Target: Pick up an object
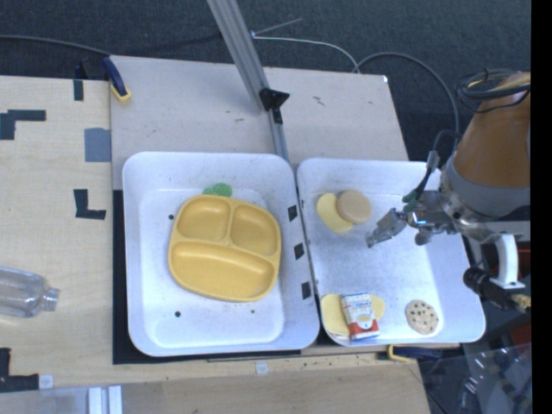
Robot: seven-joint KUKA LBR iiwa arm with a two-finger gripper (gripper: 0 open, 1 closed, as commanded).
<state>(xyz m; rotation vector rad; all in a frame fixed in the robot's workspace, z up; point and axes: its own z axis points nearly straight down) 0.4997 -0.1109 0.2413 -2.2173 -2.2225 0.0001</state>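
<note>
So from my overhead camera I've got the gripper (pixel 382 229) hanging over the right bin (pixel 448 257), fingers parted with nothing between them. Just left of it sits a tan round piece (pixel 354 205) leaning on a yellow disc (pixel 330 213) (they're touching). Near the front edge there's a small red-and-white carton (pixel 360 315) lying on another yellow disc (pixel 335 310), and a cookie (pixel 422 316) beside it. Left bin (pixel 147 257) holds a yellow divided plate (pixel 226 247) with something green (pixel 219 190) peeking out behind it.

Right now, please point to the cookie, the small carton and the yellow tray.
cookie (pixel 422 316), camera view, its middle
small carton (pixel 360 313), camera view, front face
yellow tray (pixel 226 247), camera view, centre divider
</note>
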